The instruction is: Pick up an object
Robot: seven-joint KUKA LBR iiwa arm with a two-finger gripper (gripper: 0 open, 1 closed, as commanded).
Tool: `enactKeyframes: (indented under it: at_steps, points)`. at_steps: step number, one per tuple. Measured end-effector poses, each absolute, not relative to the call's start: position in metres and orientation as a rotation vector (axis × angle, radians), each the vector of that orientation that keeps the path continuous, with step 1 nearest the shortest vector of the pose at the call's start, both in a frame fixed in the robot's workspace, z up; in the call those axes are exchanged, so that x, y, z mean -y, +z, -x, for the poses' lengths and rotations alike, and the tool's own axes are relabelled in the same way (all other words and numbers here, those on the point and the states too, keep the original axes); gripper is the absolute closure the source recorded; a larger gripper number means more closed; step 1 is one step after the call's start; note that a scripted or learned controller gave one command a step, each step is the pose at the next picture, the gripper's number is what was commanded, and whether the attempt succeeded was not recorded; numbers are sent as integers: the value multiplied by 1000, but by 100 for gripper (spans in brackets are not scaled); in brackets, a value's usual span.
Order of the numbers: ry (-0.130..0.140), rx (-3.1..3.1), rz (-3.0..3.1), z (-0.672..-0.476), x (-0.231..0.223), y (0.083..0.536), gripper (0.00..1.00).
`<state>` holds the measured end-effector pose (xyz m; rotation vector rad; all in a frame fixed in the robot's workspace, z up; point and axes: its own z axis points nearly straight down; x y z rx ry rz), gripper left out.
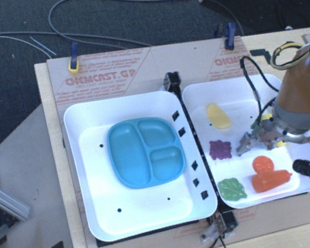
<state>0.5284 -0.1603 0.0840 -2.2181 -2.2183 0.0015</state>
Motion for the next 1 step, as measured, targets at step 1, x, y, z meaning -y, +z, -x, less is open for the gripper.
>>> enactKeyframes:
  at_steps: [1]
  points:
    - [-2,2219,2221,-529,161,96,100]
